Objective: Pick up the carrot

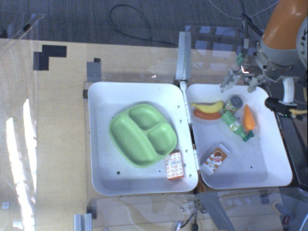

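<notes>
Up at the far edge of the right-hand bin, the two-finger gripper (pixel 239 82) is seen hanging with its jaws spread apart and nothing caught between them. One finger is pointed down-left, the other down-right, so a clear gap is left in the middle. Above it, the grey arm with its orange band (pixel 287 20) is brought in from the right.

Just below the jaws, one small grey round cap (pixel 236 101) is spotted, sitting at the top of one green plastic bottle (pixel 233 122) that's laid on its side at a slant. Right beside that bottle, on its right, one orange carrot with a green stub end (pixel 249 119) is found, lying roughly lengthwise and near the bin's right wall. It looks to be touching the bottle or very close to it, hard to call.

To the left of the bottle, one yellow banana (pixel 209 107) is laid across, with one red-orange sausage-shaped thing (pixel 207 115) tucked right under it. Nearer the front, one small white carton with a brown picture (pixel 215 160) is set on its own.

So six loose things are counted in the shallow white right bin (pixel 274 174).

Over in the shallow white left bin (pixel 98 143), one green three-section plastic plate (pixel 143 134) is placed in the middle, and one red and white snack box (pixel 174 166) is stood near its front right corner.
</notes>
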You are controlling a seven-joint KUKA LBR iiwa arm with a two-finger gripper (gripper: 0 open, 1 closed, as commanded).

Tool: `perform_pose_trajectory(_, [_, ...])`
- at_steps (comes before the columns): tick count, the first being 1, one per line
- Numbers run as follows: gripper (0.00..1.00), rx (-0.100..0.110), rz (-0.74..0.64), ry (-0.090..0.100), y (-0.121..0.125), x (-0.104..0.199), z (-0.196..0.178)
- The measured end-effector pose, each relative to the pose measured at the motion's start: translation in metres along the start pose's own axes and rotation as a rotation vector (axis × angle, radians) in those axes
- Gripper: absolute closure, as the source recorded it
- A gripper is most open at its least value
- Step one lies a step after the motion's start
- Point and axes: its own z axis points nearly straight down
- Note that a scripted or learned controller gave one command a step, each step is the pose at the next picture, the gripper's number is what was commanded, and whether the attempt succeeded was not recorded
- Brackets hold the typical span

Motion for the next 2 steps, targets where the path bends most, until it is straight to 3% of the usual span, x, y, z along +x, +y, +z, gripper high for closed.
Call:
perform_pose_trajectory(1, [0.00,-0.001,-0.131,-0.001,-0.035,-0.052,0.021])
perform_pose_trajectory(2, [0.00,-0.003,-0.066,-0.001,-0.034,-0.095,0.167])
